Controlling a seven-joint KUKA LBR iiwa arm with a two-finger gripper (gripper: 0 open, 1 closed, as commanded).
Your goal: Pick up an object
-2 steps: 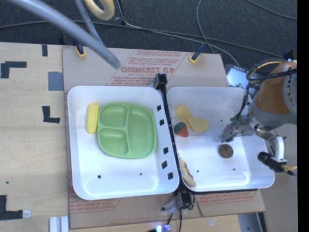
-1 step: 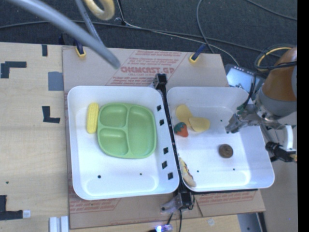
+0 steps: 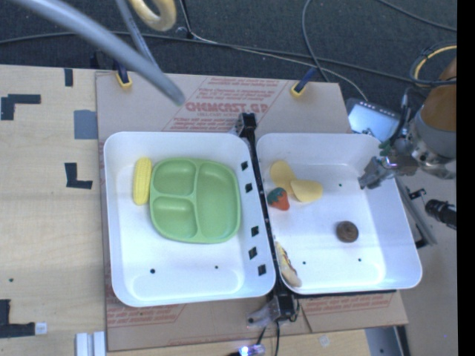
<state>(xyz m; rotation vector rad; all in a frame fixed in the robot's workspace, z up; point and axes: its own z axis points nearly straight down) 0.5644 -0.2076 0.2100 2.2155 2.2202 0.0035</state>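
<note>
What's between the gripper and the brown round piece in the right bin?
Nothing visible. The gripper sits at the right bin's far right rim; the brown round piece lies alone on bare white floor below it. The yellow pieces and the red piece lie off to the left.

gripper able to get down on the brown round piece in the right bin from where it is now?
Probably yes. The gripper sits over the right bin's right rim, and the brown round piece lies alone on bare bin floor, apart from the yellow pieces and walls.
</note>
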